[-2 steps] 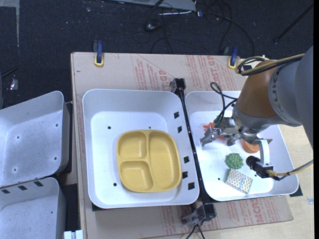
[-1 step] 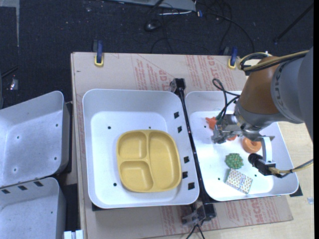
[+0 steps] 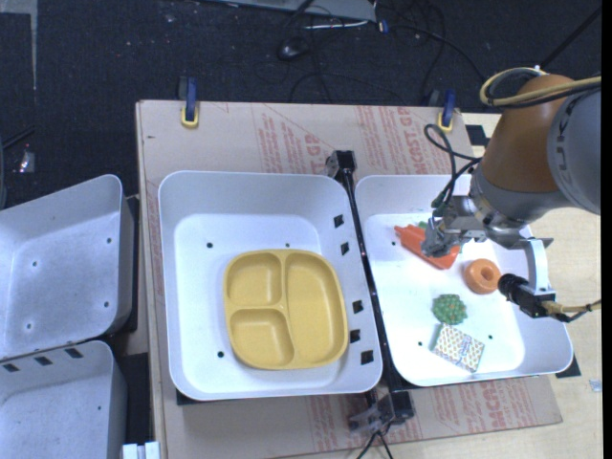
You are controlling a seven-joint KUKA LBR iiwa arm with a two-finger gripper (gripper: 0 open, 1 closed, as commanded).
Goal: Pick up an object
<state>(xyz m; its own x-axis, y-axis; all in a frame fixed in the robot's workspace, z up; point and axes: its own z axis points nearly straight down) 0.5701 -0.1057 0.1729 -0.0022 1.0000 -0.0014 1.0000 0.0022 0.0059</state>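
In the right bin point(image 3: 411, 347) lie an orange carrot-like piece point(image 3: 421, 243), an orange ring point(image 3: 483, 275), a green broccoli-like piece point(image 3: 448, 308) and a small patterned packet point(image 3: 458, 348). My gripper point(image 3: 442, 245) is down over the right end of the carrot piece, at the bin's upper middle. The arm's wrist covers most of the gripper, and the carrot's right end is hidden under it.
The left bin point(image 3: 191, 256) holds a yellow three-compartment plate point(image 3: 285, 308). A black divider rail point(image 3: 361, 275) runs between the bins. Blue and yellow clamps point(image 3: 190, 103) hold the board at its far edge. Grey trays point(image 3: 57, 256) sit off the bench to the left.
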